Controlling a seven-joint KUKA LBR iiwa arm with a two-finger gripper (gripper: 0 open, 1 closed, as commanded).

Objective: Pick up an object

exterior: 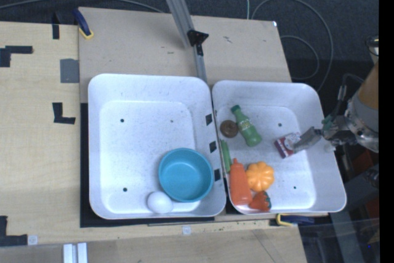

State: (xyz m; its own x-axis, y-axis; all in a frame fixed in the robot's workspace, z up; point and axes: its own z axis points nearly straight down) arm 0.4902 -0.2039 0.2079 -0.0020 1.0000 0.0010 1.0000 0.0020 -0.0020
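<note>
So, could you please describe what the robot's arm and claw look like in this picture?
The arm comes in at the view's right edge: a rounded grey body with an orange band above the wrist. Dark cables loop beside it. The claw is a slim grey metal piece with darker fittings and a small greenish part near its base. No markings are legible.

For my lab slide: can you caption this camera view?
Hand over a small red object in the right bin; blue bowl and white ball in the left bin.
</note>
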